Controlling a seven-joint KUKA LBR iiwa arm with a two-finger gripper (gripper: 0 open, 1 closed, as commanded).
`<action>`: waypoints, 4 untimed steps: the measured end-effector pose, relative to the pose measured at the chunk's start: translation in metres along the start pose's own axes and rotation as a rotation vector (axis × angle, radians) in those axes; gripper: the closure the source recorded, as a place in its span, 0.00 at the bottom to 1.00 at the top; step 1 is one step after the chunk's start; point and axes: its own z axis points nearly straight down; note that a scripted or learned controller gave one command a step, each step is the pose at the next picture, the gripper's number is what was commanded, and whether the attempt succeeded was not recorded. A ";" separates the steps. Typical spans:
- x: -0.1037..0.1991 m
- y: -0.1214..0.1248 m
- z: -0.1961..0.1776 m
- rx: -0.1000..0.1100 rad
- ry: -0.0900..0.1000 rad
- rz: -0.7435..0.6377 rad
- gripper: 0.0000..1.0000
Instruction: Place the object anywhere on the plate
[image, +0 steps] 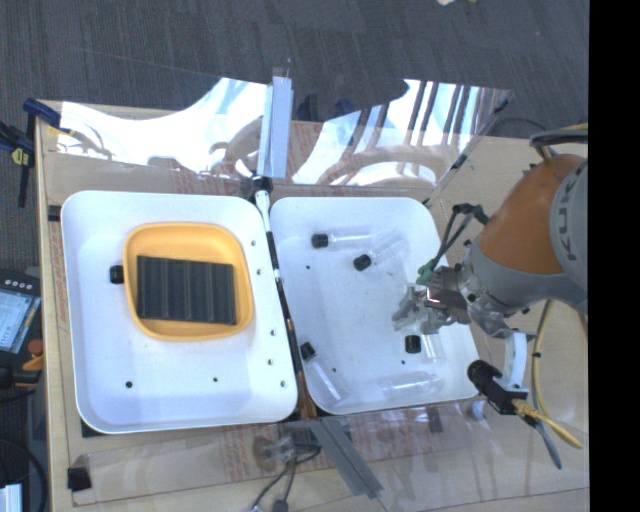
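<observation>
Where the tabletop (45, 250) meets the picture's left edge, a small device with a lit screen (14, 316) sits just outside the left bin (90, 390). Inside that white bin lies the yellow plate (186, 245), rounded at the corners, with a dark ridged panel (188, 290) covering most of its middle. A small black piece (117, 273) lies on the bin floor, touching or just beside the plate's left rim.

The right bin (300, 215) sits against the left one, and it holds several clear tubes with black caps. One capped tube (307, 352) lies near the bin's left wall, low down, its clear body slanting toward the front corner. Two more lie in the upper half: one tube (335, 240) lying across, and to its right another tube (368, 256) tilted up to the right. None of them is on the plate; all are well apart from it.

Further right, the gripper (424, 310) hangs over the right side of this bin, and how far it is spread cannot be told from this angle. Just below it lies a fourth capped tube (413, 343), close beneath the metal, though whether it is touched is unclear. A faint clear tube (410, 381) rests nearer the front wall. The grey arm with its orange band (530, 225) comes in from the right.
</observation>
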 end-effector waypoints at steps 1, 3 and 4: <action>0.031 0.014 -0.003 -0.001 -0.001 -0.211 1.00; 0.102 0.122 -0.009 -0.002 -0.001 -0.531 1.00; 0.103 0.122 -0.009 -0.003 -0.001 -0.532 0.00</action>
